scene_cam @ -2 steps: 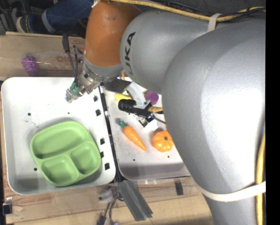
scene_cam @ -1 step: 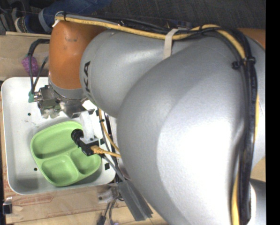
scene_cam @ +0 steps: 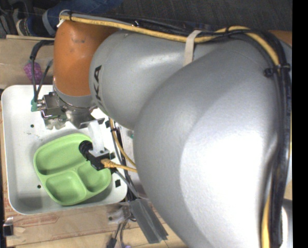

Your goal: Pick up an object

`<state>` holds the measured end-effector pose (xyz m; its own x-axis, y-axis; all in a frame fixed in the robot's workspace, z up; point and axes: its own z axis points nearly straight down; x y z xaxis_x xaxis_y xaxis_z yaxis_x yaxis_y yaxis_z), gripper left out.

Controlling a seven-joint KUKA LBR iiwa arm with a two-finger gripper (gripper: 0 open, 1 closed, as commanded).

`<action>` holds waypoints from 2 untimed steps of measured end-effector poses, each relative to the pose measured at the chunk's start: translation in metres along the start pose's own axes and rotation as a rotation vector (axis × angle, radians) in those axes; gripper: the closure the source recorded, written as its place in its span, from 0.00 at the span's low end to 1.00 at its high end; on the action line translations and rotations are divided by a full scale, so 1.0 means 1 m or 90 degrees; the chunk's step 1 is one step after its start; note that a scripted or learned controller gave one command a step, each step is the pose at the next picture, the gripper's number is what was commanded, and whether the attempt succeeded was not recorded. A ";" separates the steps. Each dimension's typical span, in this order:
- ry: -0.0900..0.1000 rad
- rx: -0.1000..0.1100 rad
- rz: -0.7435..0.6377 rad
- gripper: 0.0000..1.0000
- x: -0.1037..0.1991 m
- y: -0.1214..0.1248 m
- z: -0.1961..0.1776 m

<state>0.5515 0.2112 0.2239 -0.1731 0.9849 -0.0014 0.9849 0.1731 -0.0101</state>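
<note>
Basically one arm [scene_cam: 195, 118], grey with an orange band, covers most of the bench [scene_cam: 9, 56] and reaches toward the left bin [scene_cam: 14, 138]. One green divided tray [scene_cam: 66, 174] (three compartments) lies in that bin, near its front edge. The claw [scene_cam: 53, 110] sits over the bin's back part, just behind the tray; cannot tell whether it is spread or pressed together. One purple object [scene_cam: 32, 68] lies on the bench beyond the bin's back left corner.
</note>
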 end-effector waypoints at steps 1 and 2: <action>-0.001 0.002 -0.006 1.00 0.002 0.000 -0.009; -0.001 -0.004 -0.351 1.00 -0.024 0.003 -0.020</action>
<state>0.5592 0.1881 0.2438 -0.6630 0.7486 0.0006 0.7486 0.6630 -0.0035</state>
